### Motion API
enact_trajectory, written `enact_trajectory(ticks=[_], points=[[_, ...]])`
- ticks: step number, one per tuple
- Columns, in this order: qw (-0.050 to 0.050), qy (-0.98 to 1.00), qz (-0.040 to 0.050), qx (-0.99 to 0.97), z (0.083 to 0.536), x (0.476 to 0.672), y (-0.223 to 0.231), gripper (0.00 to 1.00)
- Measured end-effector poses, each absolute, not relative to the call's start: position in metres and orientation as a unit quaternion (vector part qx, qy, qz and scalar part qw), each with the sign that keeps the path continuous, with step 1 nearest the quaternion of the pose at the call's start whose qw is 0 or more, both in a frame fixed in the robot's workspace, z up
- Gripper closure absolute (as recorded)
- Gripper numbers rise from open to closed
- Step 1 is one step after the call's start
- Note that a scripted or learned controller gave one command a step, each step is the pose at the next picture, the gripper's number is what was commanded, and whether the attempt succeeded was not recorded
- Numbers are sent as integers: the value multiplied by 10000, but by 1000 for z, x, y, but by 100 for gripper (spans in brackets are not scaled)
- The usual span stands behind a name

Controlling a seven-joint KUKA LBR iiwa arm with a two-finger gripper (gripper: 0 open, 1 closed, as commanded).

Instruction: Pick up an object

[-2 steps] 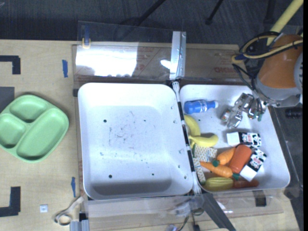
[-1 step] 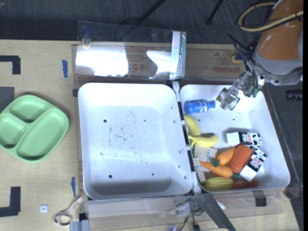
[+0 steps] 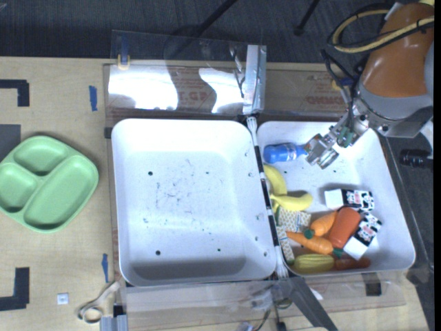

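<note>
Bench: two white bins. Right bin [image 3: 393,205] holds clutter piled at near wall. Pincer [image 3: 324,150] hovers beside blue bottle [image 3: 281,153], likely target; fingers' state unclear. Left bin [image 3: 138,143] free as drop zone.

a pale wooden bench [image 3: 55,81] holds a green divided tray [image 3: 45,183], dark floor [image 3: 138,5] behind.

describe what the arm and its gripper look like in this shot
The arm is a bulky, rounded body, grey with a broad orange band above the wrist. Black cables, one with a yellowish sheath, loop over its top. It narrows to a small silver-grey metal gripper, blocky and angular, with dark joints and what looks like a small green part on the wrist piece.
</note>
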State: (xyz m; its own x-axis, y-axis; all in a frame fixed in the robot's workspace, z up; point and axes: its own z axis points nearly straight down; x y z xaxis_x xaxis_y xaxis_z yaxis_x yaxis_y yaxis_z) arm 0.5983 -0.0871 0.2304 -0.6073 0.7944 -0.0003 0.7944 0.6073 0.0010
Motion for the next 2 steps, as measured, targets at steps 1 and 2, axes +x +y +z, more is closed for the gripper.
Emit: enact_trajectory(ticks=[1, 2], points=[[-7, 8257, -1, 5641, 223, 571, -75, 100], [14, 8070, 4, 5905, 280, 586, -62, 100]])
